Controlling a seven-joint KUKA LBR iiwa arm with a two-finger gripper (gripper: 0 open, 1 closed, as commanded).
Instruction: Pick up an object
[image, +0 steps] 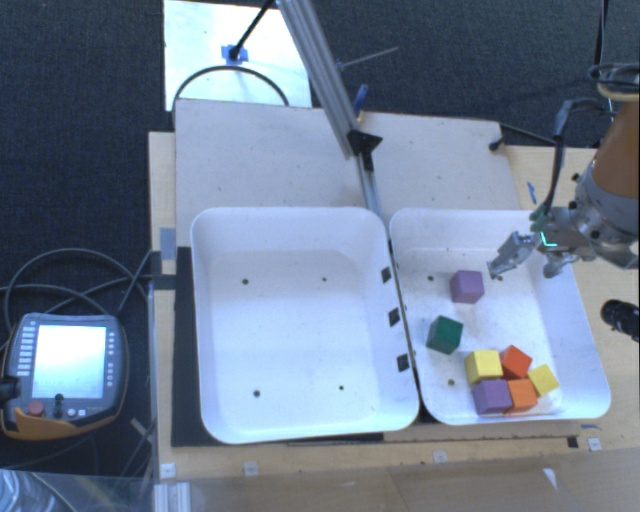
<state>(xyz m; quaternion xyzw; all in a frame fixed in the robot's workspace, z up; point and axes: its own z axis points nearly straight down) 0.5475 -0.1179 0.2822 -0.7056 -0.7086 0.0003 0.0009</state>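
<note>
The right bin (570, 300) holds several small blocks. A purple cube (466, 286) lies near its middle, with a green cube (445, 334) below and to its left. Yellow, orange and purple blocks (505, 378) cluster at the bin's front right. My gripper (528, 255) hangs over the right bin's upper right part, to the right of and slightly above the purple cube. Its fingers (507, 255) are spread apart with nothing between them.
The left bin (215, 300) sits beside the right one, with black clips along the shared rim. A metal pole (330, 80) slants across the back. A teach pendant (65, 375) with cables lies off the bench at left.
</note>
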